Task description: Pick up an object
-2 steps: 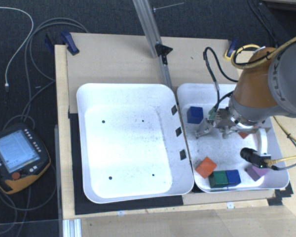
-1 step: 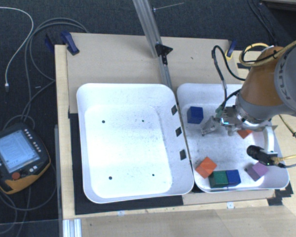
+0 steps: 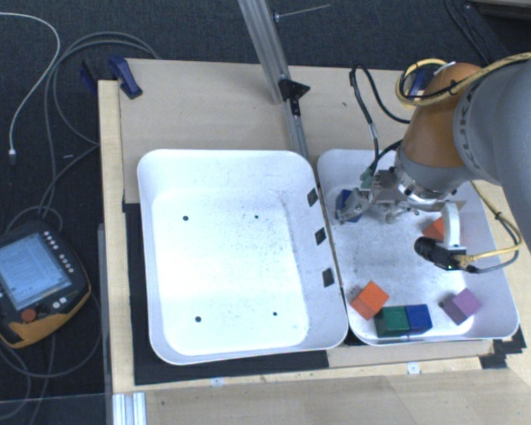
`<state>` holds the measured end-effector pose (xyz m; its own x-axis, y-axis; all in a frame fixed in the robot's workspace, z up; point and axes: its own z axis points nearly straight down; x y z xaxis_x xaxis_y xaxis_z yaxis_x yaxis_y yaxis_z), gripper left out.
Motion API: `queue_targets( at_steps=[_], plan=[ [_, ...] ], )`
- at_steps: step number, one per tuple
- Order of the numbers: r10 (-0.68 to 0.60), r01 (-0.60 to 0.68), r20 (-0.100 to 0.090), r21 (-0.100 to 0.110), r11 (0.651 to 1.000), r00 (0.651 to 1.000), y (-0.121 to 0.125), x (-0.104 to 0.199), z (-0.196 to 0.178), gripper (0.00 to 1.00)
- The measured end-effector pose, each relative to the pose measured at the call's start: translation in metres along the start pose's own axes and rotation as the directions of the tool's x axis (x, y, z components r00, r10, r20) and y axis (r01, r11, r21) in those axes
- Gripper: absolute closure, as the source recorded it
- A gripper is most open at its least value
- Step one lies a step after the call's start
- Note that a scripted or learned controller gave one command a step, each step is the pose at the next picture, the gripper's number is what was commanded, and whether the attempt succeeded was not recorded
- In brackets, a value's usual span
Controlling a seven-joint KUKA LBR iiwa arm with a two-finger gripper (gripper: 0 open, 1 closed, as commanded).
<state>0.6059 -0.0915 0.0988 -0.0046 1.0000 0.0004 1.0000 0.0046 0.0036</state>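
Note:
My gripper (image 3: 365, 200) hangs low over the back left part of the right bin (image 3: 385, 264), under the orange band of the arm (image 3: 434, 140). A small blue object (image 3: 345, 204) lies right at its left tip, touching or nearly touching it; whether it is held cannot be made out. Along the bin's front edge sit an orange block (image 3: 369, 299), a green block (image 3: 392, 320), a blue block (image 3: 418, 317) and a purple block (image 3: 462, 305). A red-orange piece (image 3: 435, 229) peeks out from behind the wrist.
The large left bin (image 3: 221, 255) lies beside the right one, with black clips (image 3: 319, 235) along their shared wall. A metal post (image 3: 265, 42) rises at the back. Cables and a handheld pendant (image 3: 31, 282) lie on the floor to the left.

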Motion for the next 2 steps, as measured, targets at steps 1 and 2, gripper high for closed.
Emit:
queue_targets(
  at_steps=[1,2],
  plan=[
    [0.001,-0.001,0.0,-0.001,1.0,1.0,0.036,0.008,-0.001,0.0],
    [0.004,-0.004,0.003,-0.007,1.0,1.0,0.057,-0.017,-0.067,0.0]
  ],
)
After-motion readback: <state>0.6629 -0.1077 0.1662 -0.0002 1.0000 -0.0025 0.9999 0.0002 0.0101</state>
